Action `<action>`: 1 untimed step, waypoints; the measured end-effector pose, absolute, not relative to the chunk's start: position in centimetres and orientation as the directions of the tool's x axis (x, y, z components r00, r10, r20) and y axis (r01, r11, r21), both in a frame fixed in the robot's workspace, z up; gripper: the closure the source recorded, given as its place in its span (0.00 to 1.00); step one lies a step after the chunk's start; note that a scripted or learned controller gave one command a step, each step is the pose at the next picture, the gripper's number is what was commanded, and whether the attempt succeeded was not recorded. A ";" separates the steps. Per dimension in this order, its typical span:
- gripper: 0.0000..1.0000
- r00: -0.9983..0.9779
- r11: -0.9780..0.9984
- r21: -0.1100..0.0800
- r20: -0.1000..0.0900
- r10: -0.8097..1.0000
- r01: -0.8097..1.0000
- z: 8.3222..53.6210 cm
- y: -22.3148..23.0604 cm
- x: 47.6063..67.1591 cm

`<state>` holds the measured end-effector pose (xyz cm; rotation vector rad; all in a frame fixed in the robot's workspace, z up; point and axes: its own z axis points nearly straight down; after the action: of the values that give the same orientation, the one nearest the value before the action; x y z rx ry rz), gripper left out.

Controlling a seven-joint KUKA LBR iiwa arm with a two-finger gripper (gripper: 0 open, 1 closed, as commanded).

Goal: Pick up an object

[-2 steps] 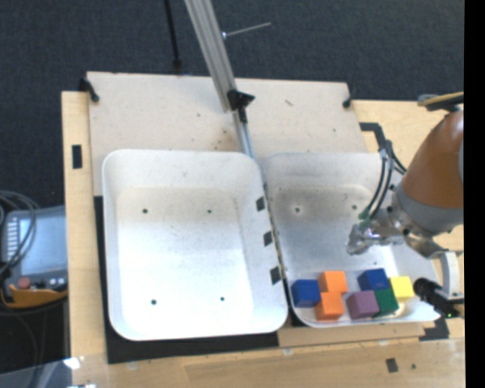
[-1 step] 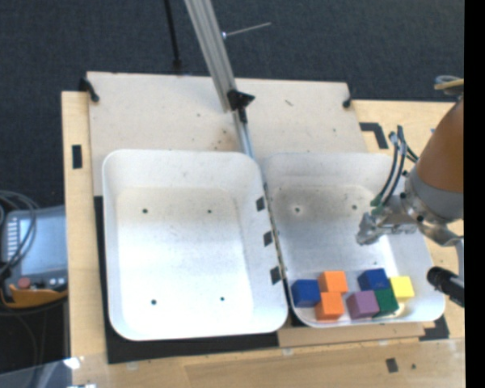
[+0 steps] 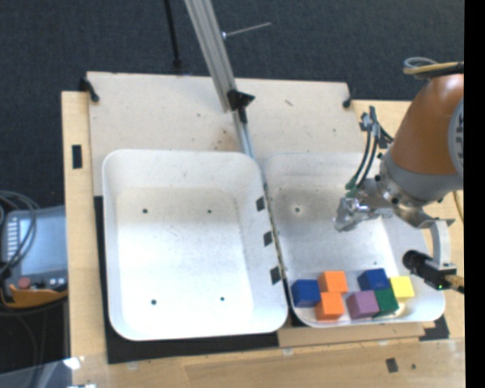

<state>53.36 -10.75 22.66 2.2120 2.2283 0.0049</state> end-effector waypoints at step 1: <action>1.00 -0.007 0.007 0.002 0.000 1.000 1.000 22.1 -6.2 54.9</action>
<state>54.90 -6.19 22.06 2.2129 2.2279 0.0024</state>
